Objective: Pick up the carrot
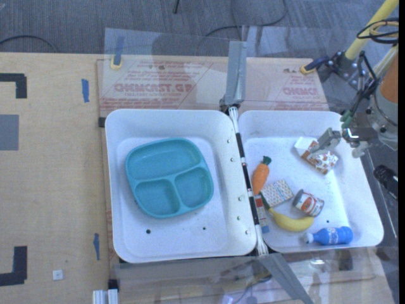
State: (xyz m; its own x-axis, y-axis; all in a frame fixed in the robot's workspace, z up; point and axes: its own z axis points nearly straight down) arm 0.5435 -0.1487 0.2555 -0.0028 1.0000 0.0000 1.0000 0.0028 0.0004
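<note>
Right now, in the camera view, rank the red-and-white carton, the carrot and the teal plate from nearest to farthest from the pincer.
Measured from the pincer, over the right bin's upper right:
1. Red-and-white carton, just below-left of it.
2. Carrot, by the right bin's left wall.
3. Teal plate, across in the left bin.

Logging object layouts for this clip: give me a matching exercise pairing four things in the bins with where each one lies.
Things:
1. carrot
2. teal divided plate
3. blue bottle
4. banana

Places:
A. near right corner of the right bin
B. middle of the left bin
C. right bin, by the wall between the bins
D. right bin, just nearer than the small can

Pairs: 1-C, 2-B, 3-A, 4-D
</note>
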